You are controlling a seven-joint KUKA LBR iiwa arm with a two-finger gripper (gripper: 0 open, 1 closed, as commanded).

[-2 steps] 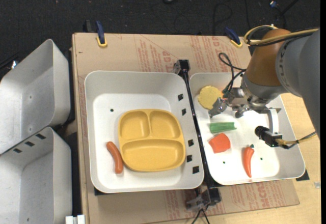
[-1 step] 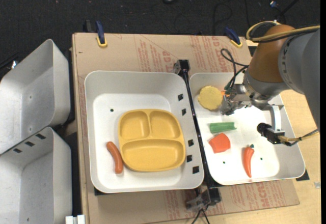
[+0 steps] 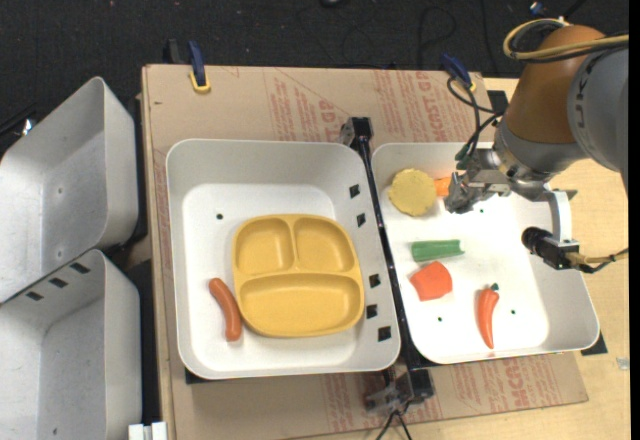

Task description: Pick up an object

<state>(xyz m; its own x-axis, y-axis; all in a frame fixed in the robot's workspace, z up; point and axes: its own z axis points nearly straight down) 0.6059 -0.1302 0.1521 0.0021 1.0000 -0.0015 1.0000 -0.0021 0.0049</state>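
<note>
Arm over right bin [image 3: 570, 328], approaching a pick.
Gripper [image 3: 462, 196] at bin's 11 o'clock, just beside yellow disc [image 3: 412, 192]; jaws' state unclear. Best centred over disc before descending.

The arm [image 3: 575, 98] is cut off by the right edge, so its base is not seen. The fingers of the gripper [image 3: 462, 196] are too small and dark for their spread to be made out. A small orange object [image 3: 442, 185] beside the gripper is partly covered by it and cannot be identified. Two white containers [image 3: 60, 258] at the left are cropped by the left and bottom edges. The lower end of the sausage [image 3: 226, 309] is slightly overlapped by the yellow divided plate [image 3: 298, 274].
</note>
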